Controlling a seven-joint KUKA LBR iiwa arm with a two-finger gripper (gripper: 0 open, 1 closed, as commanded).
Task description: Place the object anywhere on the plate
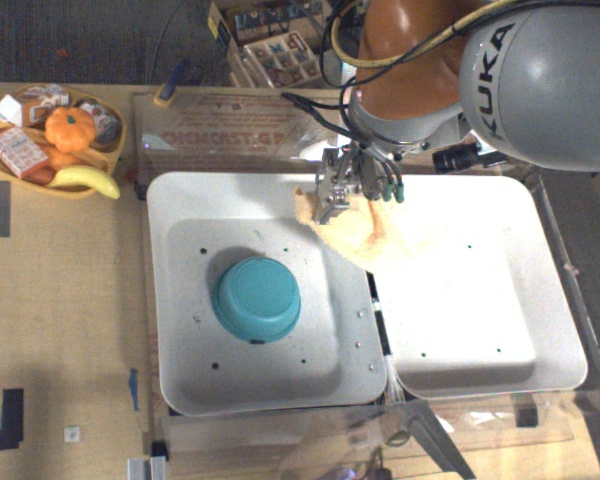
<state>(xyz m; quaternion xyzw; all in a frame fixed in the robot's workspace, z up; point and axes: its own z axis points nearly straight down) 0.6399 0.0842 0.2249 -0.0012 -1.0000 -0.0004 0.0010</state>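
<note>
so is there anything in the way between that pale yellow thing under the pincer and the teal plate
Nothing visible. The pale yellow object lies at the bins' shared edge under the pincer, and the left bin's floor between it and the teal plate is bare.

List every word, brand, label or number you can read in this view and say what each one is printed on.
"KUKA": on the grey arm, in dark letters running down its casing.
Red lettering on the clear sheet behind the bins: reversed and too faint to read.
Printed boxes in the basket at left: too small to read.
Printed cartons on the floor behind the bench: too blurred to read.
</note>
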